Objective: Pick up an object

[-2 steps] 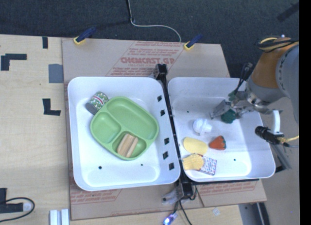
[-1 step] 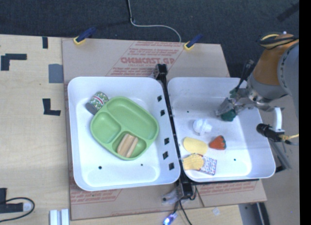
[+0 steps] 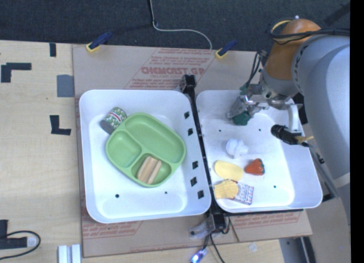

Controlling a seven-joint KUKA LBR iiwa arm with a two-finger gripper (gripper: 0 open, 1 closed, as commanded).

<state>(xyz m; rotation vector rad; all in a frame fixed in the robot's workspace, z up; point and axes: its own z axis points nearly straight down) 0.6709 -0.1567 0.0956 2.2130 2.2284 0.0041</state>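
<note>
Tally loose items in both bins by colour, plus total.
Green: 2, the divided green plastic plate and the small dark green object at the gripper
Yellow: 2, the oval yellow piece and the ridged yellow piece
White: 1, the lumpy white object
Red: 1, the red rounded piece
Tan: 1, the tan bread-like piece
Patterned: 2, the grey-green patterned can and the checkered packet
Total: 9

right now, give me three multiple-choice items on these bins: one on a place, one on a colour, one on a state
1. Where does the green plate lie?
A. left bin
B. right bin
C. on the cardboard

2. What colour is the small round thing in the right bin?
A. blue
B. red
C. black

3. Where is the gripper?
A. over the plate
B. outside both bins
C. low in the right bin's far part, at a dark green thing

Key: 1 A, the plate fills the left bin's middle. 2 B, it is plainly red. 3 C, the gripper's tip meets it there.
</note>
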